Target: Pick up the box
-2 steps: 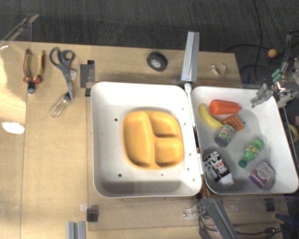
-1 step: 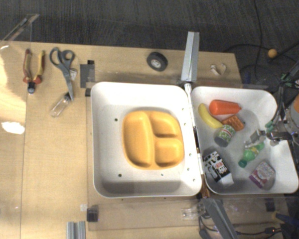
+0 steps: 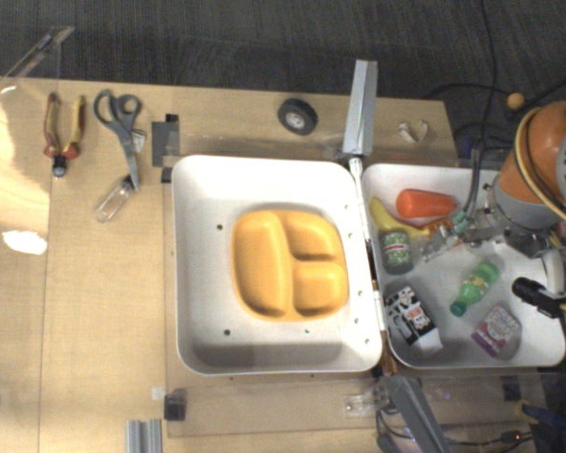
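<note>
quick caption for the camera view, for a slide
KUKA arm at the right bin, near the box, green bottle and carrot; yellow tray in the left bin.

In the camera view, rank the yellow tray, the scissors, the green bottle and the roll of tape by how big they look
1. Yellow tray
2. Scissors
3. Green bottle
4. Roll of tape

The last two look close.

We see arm (image 3: 547, 163) entering from right edge of view, upper part. Orange band and grey wrist housing bulk large at right. Slim linkage runs leftward and slightly down from wrist toward gripper (image 3: 450, 231). Gripper low, pointing left. Fingers too small and cluttered for us to read open or closed. Dark part of arm juts at lower right.
</note>
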`<state>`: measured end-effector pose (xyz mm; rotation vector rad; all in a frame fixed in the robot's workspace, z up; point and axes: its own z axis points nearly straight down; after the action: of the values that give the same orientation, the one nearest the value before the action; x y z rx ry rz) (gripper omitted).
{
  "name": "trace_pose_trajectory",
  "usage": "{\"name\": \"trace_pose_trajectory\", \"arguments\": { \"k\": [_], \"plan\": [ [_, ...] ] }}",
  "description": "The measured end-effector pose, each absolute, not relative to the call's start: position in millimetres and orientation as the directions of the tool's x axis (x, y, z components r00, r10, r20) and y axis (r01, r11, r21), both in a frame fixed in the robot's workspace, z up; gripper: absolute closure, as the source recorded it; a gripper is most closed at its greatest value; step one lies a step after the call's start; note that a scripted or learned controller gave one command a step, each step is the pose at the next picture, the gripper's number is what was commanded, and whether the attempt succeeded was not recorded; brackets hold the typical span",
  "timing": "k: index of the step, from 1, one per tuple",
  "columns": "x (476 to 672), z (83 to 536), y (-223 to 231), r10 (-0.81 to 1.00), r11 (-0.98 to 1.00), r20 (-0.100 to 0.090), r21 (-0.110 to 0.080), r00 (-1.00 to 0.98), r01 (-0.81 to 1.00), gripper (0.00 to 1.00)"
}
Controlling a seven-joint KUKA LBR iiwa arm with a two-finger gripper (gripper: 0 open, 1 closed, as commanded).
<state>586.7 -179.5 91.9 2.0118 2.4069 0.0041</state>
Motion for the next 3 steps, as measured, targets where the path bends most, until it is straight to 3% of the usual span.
{"name": "trace_pose_trajectory", "arguments": {
  "k": [1,2,3],
  "plan": [
    [655.0,86,-204,0.982,0.191,-0.002,0.004,-0.191,0.982,0.00],
    [651.1,90,-160,0.942,0.336,-0.026,0.003,-0.336,0.942,0.00],
    [667.3,104,-124,0.822,0.570,-0.004,-0.005,-0.570,0.822,0.00]
  ]
}}
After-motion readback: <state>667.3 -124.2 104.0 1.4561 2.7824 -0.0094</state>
